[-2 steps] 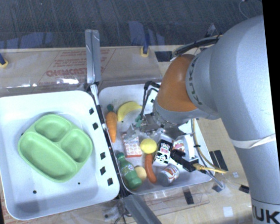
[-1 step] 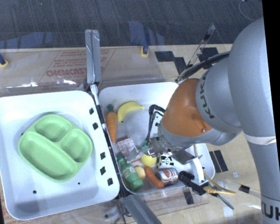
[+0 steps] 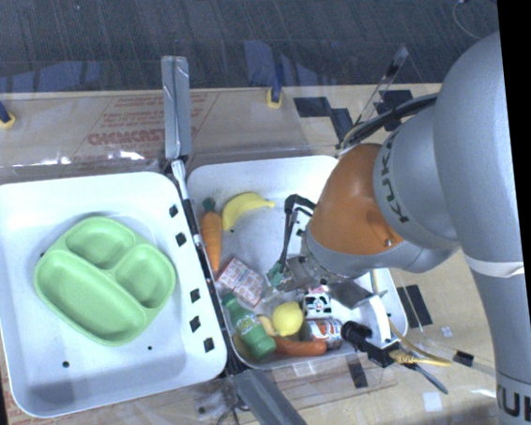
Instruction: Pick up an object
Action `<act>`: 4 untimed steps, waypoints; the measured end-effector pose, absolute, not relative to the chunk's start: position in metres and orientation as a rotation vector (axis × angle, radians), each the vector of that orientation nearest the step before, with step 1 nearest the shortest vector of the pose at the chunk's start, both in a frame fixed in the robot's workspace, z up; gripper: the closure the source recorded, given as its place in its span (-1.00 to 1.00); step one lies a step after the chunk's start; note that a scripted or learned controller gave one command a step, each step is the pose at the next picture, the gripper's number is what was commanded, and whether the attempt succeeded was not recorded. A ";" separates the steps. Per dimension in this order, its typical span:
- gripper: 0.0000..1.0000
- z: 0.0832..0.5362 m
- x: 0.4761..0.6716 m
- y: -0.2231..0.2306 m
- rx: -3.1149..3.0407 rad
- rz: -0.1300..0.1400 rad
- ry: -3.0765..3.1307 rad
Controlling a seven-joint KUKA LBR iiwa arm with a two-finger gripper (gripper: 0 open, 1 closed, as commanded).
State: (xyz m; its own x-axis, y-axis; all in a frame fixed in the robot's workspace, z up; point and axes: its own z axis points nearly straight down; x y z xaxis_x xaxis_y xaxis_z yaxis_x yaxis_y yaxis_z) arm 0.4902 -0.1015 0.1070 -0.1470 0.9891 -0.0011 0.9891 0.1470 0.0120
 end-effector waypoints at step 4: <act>-1.00 0.093 0.478 -0.117 1.982 0.002 2.432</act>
